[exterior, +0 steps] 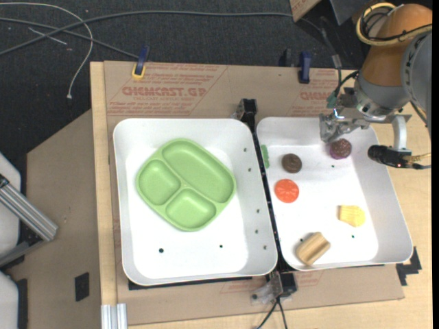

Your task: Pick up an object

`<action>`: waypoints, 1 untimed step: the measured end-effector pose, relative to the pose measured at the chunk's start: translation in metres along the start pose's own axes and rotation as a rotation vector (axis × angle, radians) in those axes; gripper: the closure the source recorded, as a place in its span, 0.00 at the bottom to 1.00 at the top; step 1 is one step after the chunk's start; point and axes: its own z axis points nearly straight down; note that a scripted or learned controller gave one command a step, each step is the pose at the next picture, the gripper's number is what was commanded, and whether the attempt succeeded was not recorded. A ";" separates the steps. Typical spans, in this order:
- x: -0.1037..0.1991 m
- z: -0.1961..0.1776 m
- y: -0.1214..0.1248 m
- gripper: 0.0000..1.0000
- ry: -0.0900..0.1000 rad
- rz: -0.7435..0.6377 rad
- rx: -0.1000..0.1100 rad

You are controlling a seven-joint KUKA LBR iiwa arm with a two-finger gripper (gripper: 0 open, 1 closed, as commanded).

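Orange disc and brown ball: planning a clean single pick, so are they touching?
Apart. The camera view shows a strip of white bin floor between the orange disc and the brown ball.

both bins, the left bin (130, 238) and the right bin (384, 238), are seen as smooth, faintly glossy white plastic. the green divided plate (185, 184) looks matt plastic. the bench (103, 184) is covered in matt brown cardboard, printed red. the gripper (336, 123) appears bare shiny metal.

Arm housing (418, 74): grey, rounded.
Wrist band (394, 43): orange, at 12 o'clock of gripper.
Cabling (370, 16): yellow loop.
Gripper (339, 130): bare metal.
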 end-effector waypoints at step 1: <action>-0.001 0.043 0.002 0.00 0.000 -0.001 0.000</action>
